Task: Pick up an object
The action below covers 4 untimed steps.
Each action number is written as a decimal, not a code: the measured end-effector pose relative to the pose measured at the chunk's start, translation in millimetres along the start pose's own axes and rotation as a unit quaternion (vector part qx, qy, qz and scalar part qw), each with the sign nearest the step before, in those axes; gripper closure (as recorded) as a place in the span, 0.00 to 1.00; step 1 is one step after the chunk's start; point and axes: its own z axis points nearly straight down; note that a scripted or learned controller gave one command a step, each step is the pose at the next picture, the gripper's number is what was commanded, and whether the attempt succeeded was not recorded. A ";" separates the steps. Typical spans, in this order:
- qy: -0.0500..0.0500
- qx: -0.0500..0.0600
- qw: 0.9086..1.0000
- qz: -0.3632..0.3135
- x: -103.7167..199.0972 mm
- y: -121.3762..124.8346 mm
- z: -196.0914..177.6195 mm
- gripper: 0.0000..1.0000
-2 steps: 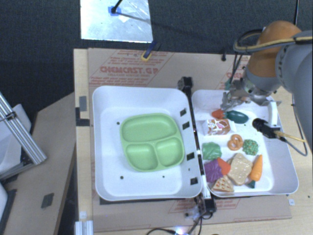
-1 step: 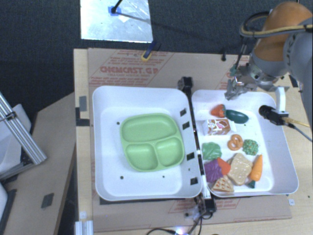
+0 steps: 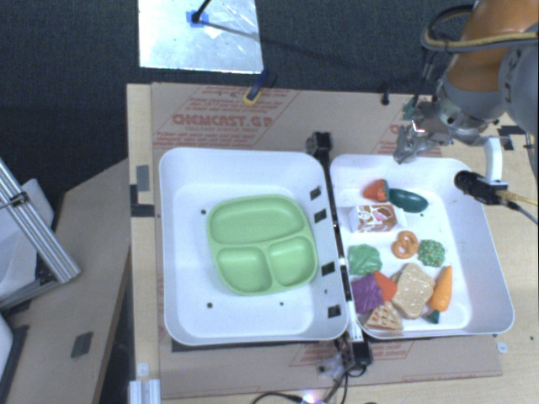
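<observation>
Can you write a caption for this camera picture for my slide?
Robot gripper hovers over the right bin's far edge, toy food inside; green tray sits in the left bin.

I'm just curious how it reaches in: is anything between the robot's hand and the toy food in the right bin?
Nothing visible. The hand hangs above the right bin's far edge, with bare white floor between it and the toy food.

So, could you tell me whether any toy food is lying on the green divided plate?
No, the green divided plate sits bare in the left bin; the toy food all lies in the right bin.
</observation>
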 end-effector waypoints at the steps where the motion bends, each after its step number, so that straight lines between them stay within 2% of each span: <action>1: 0.001 0.004 1.000 -0.001 29.5 -41.9 -5.1 1.00; 2: 0.001 0.005 1.000 0.002 49.9 -98.3 4.7 1.00; 3: 0.001 0.005 1.000 0.003 56.9 -150.4 -3.3 1.00; 4: 0.001 0.002 1.000 0.000 66.8 -135.2 -4.8 1.00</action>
